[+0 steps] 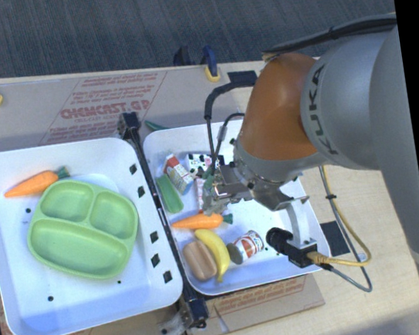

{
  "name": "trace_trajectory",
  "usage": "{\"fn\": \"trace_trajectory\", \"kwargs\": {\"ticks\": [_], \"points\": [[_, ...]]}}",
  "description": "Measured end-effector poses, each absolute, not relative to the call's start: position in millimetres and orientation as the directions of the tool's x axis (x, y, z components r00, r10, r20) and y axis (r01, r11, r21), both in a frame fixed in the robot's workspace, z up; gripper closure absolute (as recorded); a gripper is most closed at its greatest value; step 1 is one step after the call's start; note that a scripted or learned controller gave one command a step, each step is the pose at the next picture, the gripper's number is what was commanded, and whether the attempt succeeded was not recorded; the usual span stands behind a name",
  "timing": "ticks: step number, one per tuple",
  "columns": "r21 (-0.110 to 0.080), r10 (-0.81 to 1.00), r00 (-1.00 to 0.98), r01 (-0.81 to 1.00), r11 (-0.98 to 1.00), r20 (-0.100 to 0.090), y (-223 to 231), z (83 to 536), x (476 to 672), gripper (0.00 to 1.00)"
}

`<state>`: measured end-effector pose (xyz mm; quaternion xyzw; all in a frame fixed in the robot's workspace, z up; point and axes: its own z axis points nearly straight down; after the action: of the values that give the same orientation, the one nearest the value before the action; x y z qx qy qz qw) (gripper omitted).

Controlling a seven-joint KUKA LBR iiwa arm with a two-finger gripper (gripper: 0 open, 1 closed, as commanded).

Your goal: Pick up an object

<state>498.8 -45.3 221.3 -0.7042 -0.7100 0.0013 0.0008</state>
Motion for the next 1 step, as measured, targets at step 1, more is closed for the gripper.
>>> {"fn": "trace_trajectory", "kwargs": {"ticks": [1], "points": [[-0.002, 1.0, -0.007, 1.0, 0.007, -0.001, -45.8, 221.4, 498.9, 0.0]]}}
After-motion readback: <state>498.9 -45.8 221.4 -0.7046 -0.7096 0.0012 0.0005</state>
